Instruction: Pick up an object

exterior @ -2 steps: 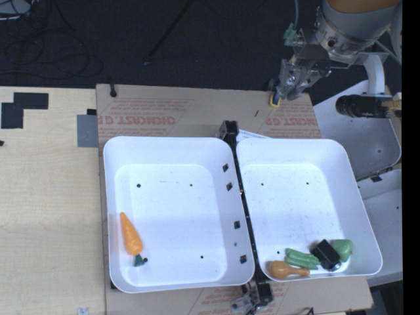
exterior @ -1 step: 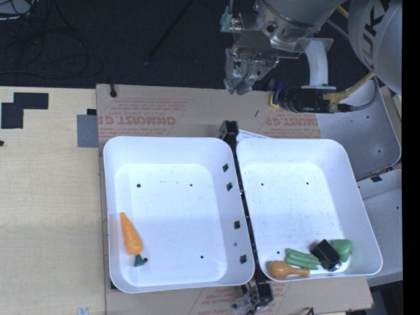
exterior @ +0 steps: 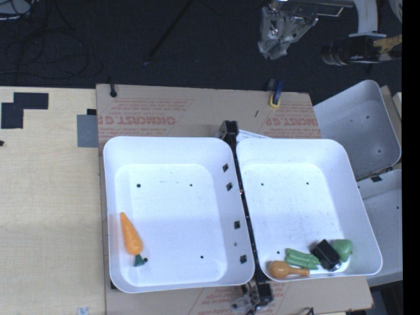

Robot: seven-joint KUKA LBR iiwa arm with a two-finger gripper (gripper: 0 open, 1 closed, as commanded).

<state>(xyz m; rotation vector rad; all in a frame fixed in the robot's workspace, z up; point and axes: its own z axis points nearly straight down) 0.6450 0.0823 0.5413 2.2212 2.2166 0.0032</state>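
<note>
Nothing picked yet: the gripper [exterior: 279, 37] hangs high beyond the far edge of both bins, above the dark floor, well apart from every object, and whether its jaws are apart or together I cannot tell at this blur. Candidates all lie loose: an orange carrot [exterior: 131, 235] near the left bin [exterior: 164, 149]'s front-left corner, and a clustered green pod [exterior: 302, 259], black block [exterior: 326, 254], green piece [exterior: 342, 247] and orange pear-shaped toy [exterior: 287, 270] in the right bin [exterior: 295, 151]'s front corner. Whole job remains: descend, close, lift.
</note>
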